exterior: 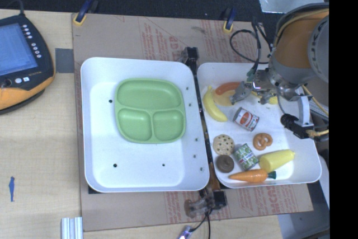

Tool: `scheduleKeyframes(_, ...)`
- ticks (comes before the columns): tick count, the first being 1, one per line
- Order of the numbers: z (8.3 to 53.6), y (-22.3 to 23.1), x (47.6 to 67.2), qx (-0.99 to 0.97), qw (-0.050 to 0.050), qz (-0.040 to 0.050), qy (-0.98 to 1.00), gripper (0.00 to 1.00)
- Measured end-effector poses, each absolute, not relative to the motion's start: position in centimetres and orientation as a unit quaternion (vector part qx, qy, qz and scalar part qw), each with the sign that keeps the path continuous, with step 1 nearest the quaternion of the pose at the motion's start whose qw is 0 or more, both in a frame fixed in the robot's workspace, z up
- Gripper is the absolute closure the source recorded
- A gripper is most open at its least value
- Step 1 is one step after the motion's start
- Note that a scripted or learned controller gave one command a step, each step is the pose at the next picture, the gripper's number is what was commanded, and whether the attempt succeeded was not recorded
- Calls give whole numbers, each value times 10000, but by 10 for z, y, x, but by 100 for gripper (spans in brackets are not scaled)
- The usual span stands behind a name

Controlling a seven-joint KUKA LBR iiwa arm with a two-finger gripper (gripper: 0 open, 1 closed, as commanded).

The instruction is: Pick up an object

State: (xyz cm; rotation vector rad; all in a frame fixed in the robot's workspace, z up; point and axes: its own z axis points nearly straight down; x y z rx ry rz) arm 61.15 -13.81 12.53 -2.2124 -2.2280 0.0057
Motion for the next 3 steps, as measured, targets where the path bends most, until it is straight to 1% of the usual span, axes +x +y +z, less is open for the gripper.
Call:
scheduleKeyframes(1,92,-142,573,-7051,11,20,-7091,0)
scheduleKeyframes(2,102,-143,574,-7041,8,31,-7101,100)
scheduleKeyframes(3,192,-79,584,-7054,9,4,-7088,100)
